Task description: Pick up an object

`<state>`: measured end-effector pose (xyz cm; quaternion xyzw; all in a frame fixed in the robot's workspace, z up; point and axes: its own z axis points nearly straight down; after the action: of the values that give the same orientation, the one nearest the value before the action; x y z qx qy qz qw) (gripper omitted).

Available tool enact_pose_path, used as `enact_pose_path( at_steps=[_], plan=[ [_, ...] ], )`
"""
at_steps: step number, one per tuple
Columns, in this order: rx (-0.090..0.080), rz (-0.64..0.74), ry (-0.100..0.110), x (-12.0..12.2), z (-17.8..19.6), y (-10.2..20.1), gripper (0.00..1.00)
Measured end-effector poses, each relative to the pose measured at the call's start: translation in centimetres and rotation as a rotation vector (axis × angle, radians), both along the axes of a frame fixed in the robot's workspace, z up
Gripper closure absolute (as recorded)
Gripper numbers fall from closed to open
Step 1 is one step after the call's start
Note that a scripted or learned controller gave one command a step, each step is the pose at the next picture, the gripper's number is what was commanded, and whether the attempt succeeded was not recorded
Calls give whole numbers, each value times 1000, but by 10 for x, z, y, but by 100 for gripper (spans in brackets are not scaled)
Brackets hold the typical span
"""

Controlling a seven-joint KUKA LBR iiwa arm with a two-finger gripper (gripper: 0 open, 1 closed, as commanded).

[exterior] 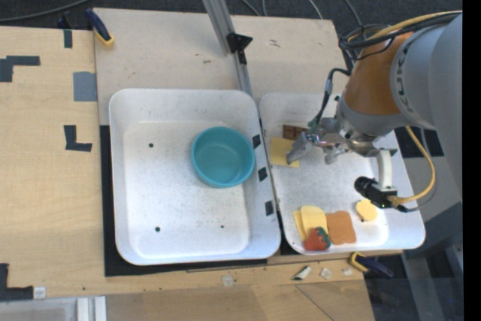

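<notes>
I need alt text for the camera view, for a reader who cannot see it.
A grey arm's gripper hangs over the right bin, beside a yellow piece. Near the front lie small food-like pieces. The left bin holds a teal bowl.

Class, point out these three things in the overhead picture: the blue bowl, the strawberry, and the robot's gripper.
blue bowl (222, 155): camera view, centre of its inside, in the left bin.
strawberry (317, 240): camera view, its red body, near the right bin's front edge.
gripper (299, 148): camera view, its tip over the yellow piece.
</notes>
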<state>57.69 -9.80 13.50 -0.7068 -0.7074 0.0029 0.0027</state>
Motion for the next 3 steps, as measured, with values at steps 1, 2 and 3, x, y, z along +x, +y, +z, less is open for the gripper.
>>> enact_pose_path(
  at_steps=[1, 2, 3],
  plan=[
    [-1, 1, -8, 0, -46, 0, 0],
    [0, 2, -7, 1, -35, 1, 100],
    [0, 0, -9, 0, 7, 1, 100]
  ],
)
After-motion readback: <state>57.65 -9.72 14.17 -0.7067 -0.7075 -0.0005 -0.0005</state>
